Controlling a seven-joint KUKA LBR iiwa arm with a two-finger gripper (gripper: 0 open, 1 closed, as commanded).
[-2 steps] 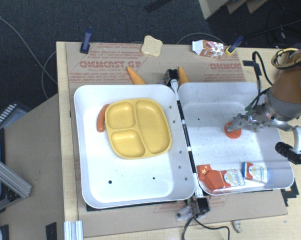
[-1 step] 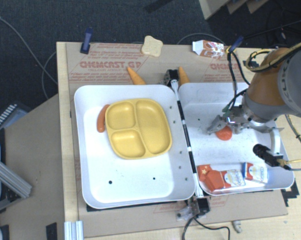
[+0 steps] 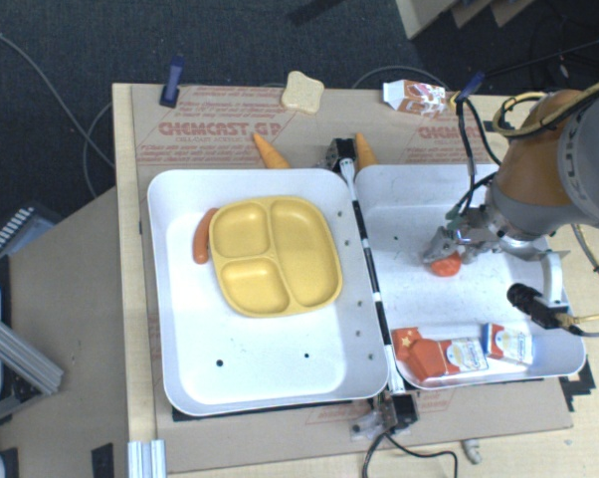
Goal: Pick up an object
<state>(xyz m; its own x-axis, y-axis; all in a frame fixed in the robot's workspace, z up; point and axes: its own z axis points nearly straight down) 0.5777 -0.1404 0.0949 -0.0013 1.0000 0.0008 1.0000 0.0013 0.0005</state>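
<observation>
Red object (image 3: 445, 264) sits partly hidden under the claw (image 3: 453, 250); its grip can't be made out.

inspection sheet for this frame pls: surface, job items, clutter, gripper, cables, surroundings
Surface: bench with left bin and right bin side by side.
Job's things: red object in right bin, at the gripper; carton on that bin's near edge; yellow divided tray and sausage in left bin.
Clutter: bread slice, small carton, carrot on bench behind the bins.
Grippers: gripper low over red object; finger state unclear.
Cables: black leads along the arm; white cable on floor.
Surroundings: dark carpet.
</observation>
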